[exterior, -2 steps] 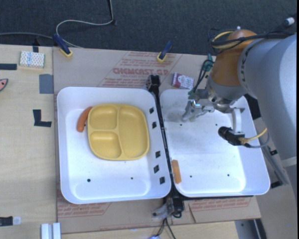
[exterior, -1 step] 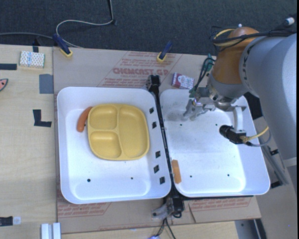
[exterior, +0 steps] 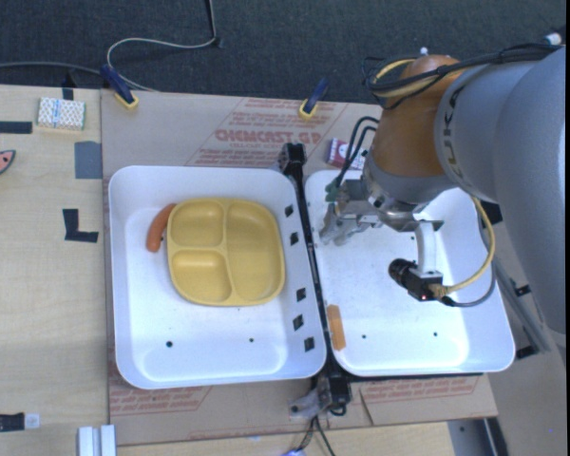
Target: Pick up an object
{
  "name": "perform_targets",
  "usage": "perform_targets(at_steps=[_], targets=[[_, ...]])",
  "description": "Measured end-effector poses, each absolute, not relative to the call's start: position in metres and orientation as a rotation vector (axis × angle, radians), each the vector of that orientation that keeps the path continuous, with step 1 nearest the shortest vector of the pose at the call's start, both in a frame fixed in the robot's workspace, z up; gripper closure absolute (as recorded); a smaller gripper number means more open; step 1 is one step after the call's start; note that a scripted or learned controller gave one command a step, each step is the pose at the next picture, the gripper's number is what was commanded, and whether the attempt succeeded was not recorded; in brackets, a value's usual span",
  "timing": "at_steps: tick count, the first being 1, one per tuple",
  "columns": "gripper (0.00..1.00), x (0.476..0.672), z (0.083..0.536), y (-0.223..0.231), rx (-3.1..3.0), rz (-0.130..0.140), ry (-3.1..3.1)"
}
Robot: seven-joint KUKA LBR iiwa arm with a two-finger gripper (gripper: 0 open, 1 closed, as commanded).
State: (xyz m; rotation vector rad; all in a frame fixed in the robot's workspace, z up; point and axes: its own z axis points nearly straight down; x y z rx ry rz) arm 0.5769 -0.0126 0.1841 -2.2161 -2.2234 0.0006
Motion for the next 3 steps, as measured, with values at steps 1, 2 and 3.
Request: perform_targets(at_steps=[1,2,3], targets=[[0.0,0.577,0.184,-0.013,-2.217,0.001,-2.222],[0.0,0.663,0.184,-0.001,-2.22,0.001,-2.223],[1.0,0.663,0.194,-0.001,-2.219,0.005,-2.225]])
